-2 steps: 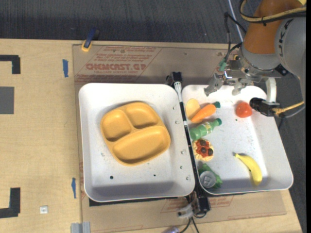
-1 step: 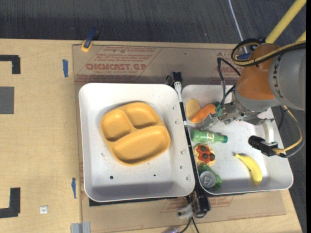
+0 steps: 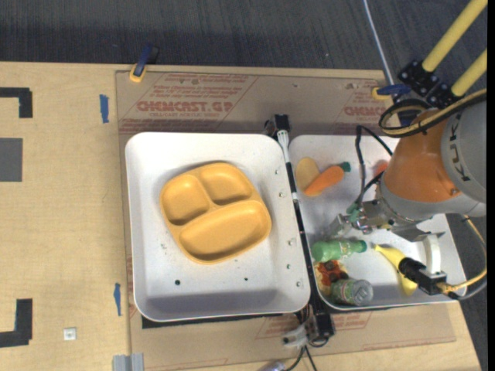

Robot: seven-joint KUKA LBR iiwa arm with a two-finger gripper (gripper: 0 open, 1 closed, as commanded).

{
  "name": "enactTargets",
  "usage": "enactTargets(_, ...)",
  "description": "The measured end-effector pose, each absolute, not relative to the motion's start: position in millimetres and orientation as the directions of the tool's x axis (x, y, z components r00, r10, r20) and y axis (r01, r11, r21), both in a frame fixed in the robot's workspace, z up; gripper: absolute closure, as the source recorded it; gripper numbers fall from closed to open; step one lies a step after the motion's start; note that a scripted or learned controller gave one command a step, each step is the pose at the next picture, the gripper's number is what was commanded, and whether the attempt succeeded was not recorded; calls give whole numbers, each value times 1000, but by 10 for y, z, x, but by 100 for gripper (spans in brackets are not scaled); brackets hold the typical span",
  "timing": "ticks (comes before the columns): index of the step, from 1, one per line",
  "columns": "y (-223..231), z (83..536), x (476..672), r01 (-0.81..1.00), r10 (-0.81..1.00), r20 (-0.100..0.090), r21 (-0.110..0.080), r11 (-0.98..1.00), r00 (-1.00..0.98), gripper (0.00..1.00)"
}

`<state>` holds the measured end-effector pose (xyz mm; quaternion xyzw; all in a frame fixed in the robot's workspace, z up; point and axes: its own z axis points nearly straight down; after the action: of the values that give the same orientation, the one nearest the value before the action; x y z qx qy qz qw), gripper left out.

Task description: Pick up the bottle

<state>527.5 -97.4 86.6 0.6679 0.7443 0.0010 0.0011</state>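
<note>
The bench under me is covered in pale brown cardboard with blue tape marks, and beyond its far edge lies dark grey carpet. Two shallow white bins sit side by side on it. The left bin holds a yellow divided tray. The right bin holds a carrot, a pale oval piece just left of it, a banana, a small red and dark item and a clear crumpled container at the near edge.

The bottle, green with a lighter cap end, lies on its side in the right bin, close to the wall that divides the bins. My pincer hangs just above and slightly to the right of it, near but not around it. Whether my pincer is spread or closed I cannot tell from this angle.

My arm comes in from the right, the orange band bulking over the right bin, wrist pointed down and leftward toward the bottle
</note>
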Motion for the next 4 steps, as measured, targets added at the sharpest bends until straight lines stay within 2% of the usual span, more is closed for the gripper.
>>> enactTargets(1,-984,976,5294,994,994,-4,10,106,-106,100)
enactTargets(2,-1040,874,6037,857,857,-5,6,516,-516,100)
enactTargets(3,-1039,866,6030,857,857,-4,4,516,-516,0)
enactTargets(4,-987,865,5857,991,991,0,4,135,-135,0)
